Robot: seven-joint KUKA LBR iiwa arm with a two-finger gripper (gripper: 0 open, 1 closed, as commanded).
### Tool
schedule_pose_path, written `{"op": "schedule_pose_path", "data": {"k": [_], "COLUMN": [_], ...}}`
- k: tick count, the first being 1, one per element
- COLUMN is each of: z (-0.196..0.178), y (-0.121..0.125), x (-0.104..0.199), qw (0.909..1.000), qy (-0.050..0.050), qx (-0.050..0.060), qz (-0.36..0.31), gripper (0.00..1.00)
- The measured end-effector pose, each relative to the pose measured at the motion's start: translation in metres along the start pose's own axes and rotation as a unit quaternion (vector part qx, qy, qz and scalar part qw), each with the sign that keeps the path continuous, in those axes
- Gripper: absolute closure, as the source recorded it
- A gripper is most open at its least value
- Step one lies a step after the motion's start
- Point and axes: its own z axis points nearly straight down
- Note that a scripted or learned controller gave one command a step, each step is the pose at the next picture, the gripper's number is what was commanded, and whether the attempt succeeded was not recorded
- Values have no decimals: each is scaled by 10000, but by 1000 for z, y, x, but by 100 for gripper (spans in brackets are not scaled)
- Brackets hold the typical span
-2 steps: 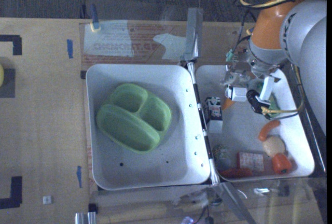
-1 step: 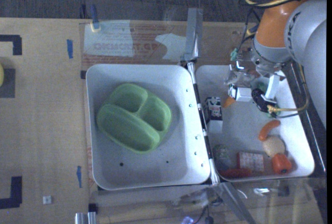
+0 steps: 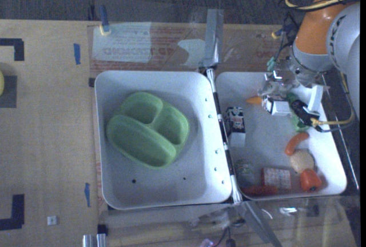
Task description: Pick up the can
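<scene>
**Entry: right bin, approach step (no grasp yet)**

1. End effector (image 3: pixel 278 94): hangs low over the far half of the right bin (image 3: pixel 337 186). Whether it is released or clenched cannot be told, and nothing can be seen in its hold.
2. Small orange piece (image 3: pixel 254 100): just beside the end effector, on its side toward the left bin.
3. Green item (image 3: pixel 300 121): near the end effector, on the side toward the camera and partly under the cabling.
4. Small dark pack (image 3: pixel 235 119): farther out on the divider side, against the bin wall.
5. Orange-red sausage shape (image 3: pixel 296 143), pale round lump (image 3: pixel 301 160) and red-orange fruit (image 3: pixel 310 180): these run in a line away from the end effector toward the near wall.
6. Pinkish box (image 3: pixel 276 177): well apart from the end effector, by the near wall.
7. Can (image 3: pixel 245 170): judged to be the dull grey-green cylinder just beside that box, in the near corner by the divider (blurred, so the identification is tentative). It is well apart from the end effector and untouched.
8. Left bin (image 3: pixel 108 83), holding a green divided plate (image 3: pixel 147 128): farthest item, not involved. Both bins sit on the desk (image 3: pixel 46 143).

Next move, as judged: travel diagonally to that near corner, centre over the can, and descend clear of the box and the bin wall.
</scene>
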Motion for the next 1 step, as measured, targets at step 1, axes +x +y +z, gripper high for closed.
{"op": "schedule_pose_path", "data": {"k": [1], "z": [-19], "y": [-24], "x": [9], "qw": [10000], "qy": [9], "qx": [22], "qz": [-35], "gripper": [100]}}
